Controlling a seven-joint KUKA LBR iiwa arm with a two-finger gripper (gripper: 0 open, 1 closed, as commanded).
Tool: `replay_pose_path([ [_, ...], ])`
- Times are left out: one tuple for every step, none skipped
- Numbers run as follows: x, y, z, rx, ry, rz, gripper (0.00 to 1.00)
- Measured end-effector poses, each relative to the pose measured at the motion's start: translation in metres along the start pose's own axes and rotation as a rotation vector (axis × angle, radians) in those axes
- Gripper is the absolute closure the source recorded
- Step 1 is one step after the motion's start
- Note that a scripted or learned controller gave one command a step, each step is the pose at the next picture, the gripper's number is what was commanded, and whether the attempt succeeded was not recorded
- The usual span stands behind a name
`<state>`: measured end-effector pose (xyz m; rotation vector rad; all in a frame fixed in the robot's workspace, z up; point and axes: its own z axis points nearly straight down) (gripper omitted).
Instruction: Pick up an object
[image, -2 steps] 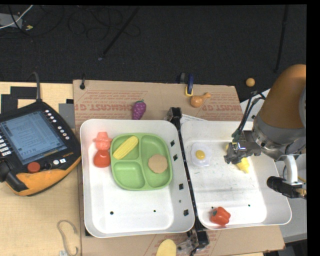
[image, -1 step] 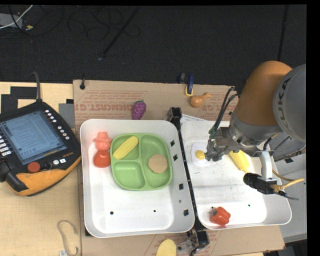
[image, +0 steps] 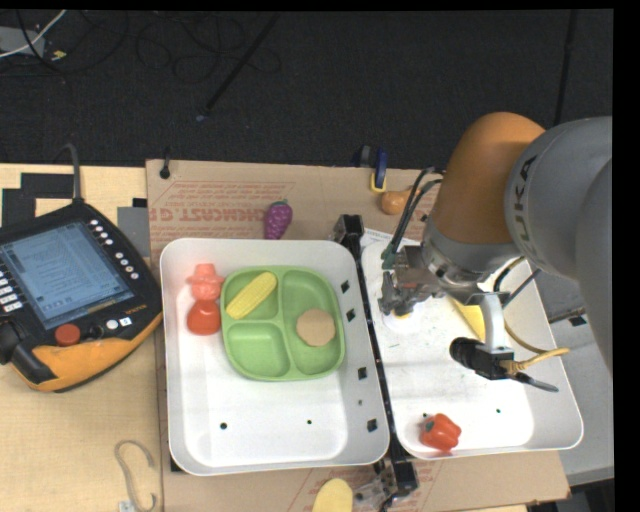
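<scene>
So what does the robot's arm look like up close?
The arm is fat, round and grey, with a big orange band above its wrist. Thin cables loop beside it. The end effector is a small, dark metal part at the tip.

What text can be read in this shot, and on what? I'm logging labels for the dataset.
"KUKA", partly visible, on the grey arm.
Red print on the cardboard sheet behind the bins: upside down in this view, too blurred to read with certainty.
Teach pendant screen and buttons: text too small to read.
</scene>
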<state>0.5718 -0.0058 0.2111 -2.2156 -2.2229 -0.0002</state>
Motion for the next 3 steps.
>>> replay_pose_path([
  [0.047,0.006,0.000,0.000,0.000,0.000,1.00],
  [0.089,0.016,-0.006,0.000,0.000,0.001,1.00],
  [0.085,0.016,-0.006,0.000,-0.003,0.002,1.00],
])
